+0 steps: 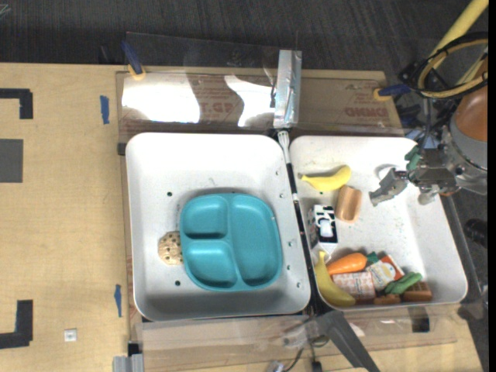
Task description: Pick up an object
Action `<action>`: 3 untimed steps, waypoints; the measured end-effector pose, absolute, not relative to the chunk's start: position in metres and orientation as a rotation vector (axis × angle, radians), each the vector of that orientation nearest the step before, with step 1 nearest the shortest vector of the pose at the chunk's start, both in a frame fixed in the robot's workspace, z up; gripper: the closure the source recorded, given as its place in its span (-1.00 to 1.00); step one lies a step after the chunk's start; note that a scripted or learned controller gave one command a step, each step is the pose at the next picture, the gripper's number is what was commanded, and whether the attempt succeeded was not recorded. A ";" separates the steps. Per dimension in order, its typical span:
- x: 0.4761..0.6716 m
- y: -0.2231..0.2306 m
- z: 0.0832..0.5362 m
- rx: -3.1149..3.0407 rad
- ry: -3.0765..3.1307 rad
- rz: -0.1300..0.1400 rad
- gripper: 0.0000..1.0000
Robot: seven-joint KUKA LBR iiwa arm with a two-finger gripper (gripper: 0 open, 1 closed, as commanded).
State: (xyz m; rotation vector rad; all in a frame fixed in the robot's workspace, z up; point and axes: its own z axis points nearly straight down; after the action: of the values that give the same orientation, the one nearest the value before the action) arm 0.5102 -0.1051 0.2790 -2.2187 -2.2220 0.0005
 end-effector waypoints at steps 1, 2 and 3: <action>0.577 -0.070 0.182 -1.977 -2.435 0.004 -1.00; 0.625 -0.109 0.088 -2.104 -2.343 -0.008 -1.00; 0.596 -0.133 0.087 -2.108 -2.333 -0.002 -1.00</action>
State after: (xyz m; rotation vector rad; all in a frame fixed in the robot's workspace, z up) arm 0.5960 -0.1327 0.0867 -2.1078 -2.3331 -0.0015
